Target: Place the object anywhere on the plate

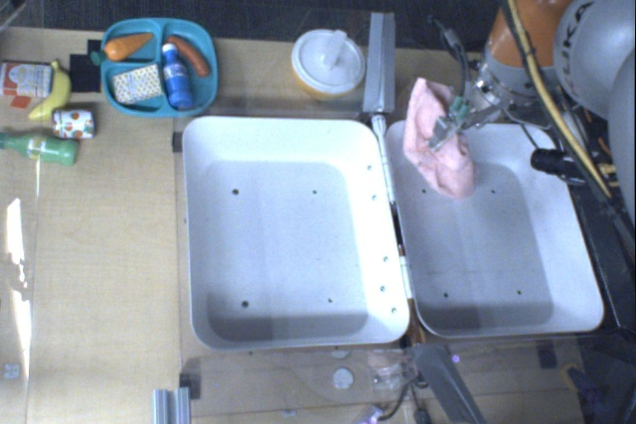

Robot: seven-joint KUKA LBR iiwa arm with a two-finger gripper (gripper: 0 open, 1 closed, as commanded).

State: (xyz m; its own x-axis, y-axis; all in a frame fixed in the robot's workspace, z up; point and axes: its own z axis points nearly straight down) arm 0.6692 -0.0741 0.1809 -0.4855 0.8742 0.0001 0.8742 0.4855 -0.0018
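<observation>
A crumpled pink cloth hangs over the back left corner of the right bin, its lower end close to the bin floor. My gripper reaches in from the right and is shut on the cloth's upper right part, with the fabric bunched around the fingertips. The blue divided plate sits on the bench at the back left, beyond the left bin. It holds an orange carrot, a blue bottle, a sausage and a pale waffle-like piece.
The left bin lies between the cloth and the plate. A round white-and-yellow container stands behind the bins beside a grey post. A banana, a small can, a green bottle and a box lie at the far left.
</observation>
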